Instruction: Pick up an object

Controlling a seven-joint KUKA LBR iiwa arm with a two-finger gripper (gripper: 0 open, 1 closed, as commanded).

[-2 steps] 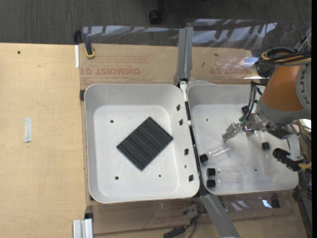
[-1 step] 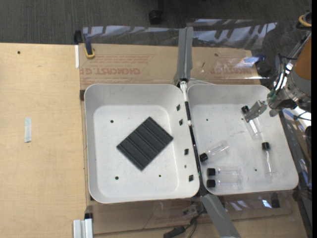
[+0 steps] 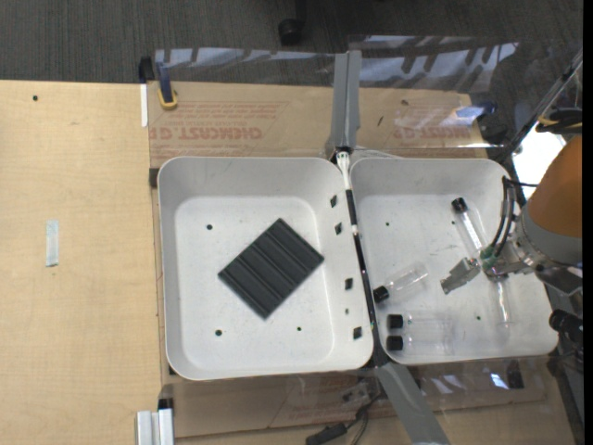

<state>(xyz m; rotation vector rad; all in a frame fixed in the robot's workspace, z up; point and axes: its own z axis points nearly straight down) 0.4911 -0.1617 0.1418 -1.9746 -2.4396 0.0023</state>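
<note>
Nearest the camera, along the bottom edge, we note brown cardboard [image 3: 278,397] under both bins, with a grey strut [image 3: 412,411] slanting across it. Left of it runs pale wooden bench top [image 3: 74,248], smooth, with a small silvery strip [image 3: 52,245] lying on it.

Left bin [image 3: 171,276]: white, shallow, rounded corners, matte plastic. We see one thing in it, a dark grey ridged pad [image 3: 271,267], flat, rectangular, turned like a diamond, its grooves running lengthwise. It lies near the bin's middle.

Right bin [image 3: 408,188]: same white shell, floor faintly scuffed. We count several clear tubes with black caps. One tube [image 3: 468,225] lies slantwise in the upper part, cap toward the far wall. A second [image 3: 400,283] lies near the central divider, cap at the left end. Two more lie side by side at the near wall: upper tube [image 3: 422,323] and lower tube [image 3: 417,343]. All are transparent and hard to trace against the white.

Gripper [image 3: 460,277] hangs low over the right bin, metallic grey, at the end of the arm [image 3: 561,197] with its orange band. Thin cables run up beside it. We cannot tell how its jaws are set; nothing shows between them.

Slantwise tube's lower end lies just above the gripper, very near it. Second tube lies just left of it. Near-wall pair lies below and left, apart from it. Pad sits well apart, across the divider.
</note>
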